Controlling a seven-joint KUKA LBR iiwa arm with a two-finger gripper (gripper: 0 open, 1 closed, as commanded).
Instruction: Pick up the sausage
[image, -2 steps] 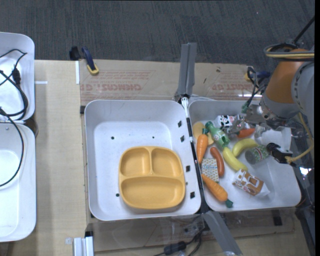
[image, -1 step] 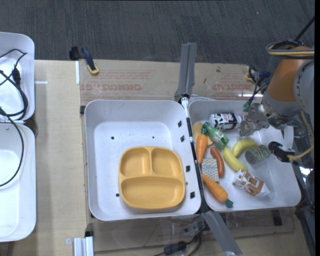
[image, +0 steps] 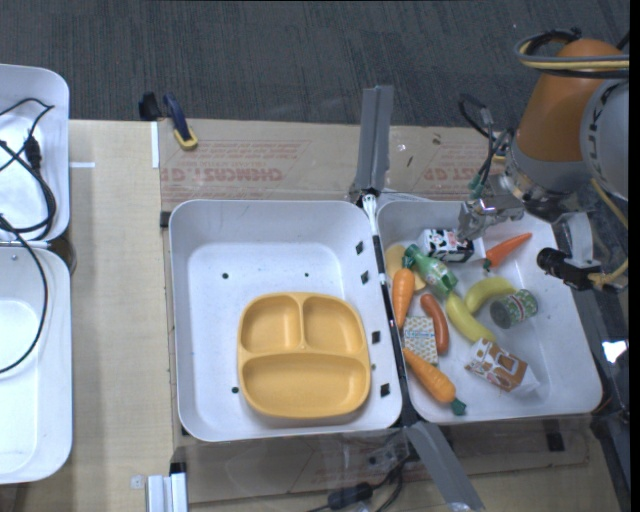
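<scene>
While the gripper (image: 478, 216) hovers, the sausage (image: 435, 322) lies binned.

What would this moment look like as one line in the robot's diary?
claw: over right bin, far end, by cow toy | sausage: lying in bin, untouched | left bin: yellow plate

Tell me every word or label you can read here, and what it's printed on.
"CHEMCO2, GE…": red print, seen upside down, on the cardboard sheet behind the bins; the rest is unclear.
Small carton: print too blurred.
Green bottle: label too small.
</scene>
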